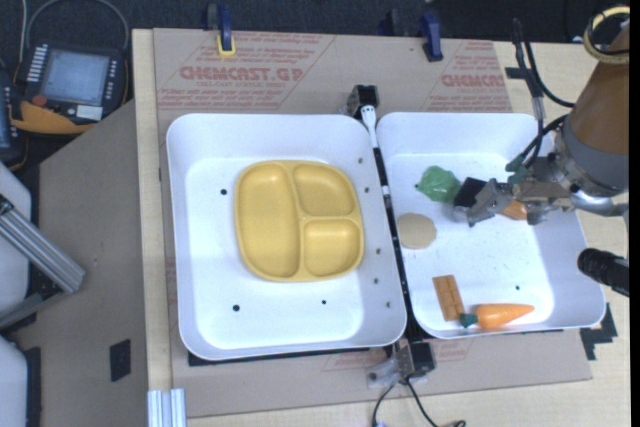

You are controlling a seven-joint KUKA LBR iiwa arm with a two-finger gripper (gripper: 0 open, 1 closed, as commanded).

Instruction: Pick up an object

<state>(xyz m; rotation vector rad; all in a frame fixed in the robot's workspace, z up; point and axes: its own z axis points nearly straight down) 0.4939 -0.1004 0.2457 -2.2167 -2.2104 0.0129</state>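
two bins (190,215), one plate (298,218), perhaps five toys (437,182)

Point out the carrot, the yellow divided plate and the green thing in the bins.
carrot (503,315): camera view, middle of its orange body.
yellow divided plate (266,220): camera view, floor of its large left compartment.
green thing (437,182): camera view, its centre.

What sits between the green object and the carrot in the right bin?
In the camera view, a tan round disc and a brown block lie between the green object and the carrot.
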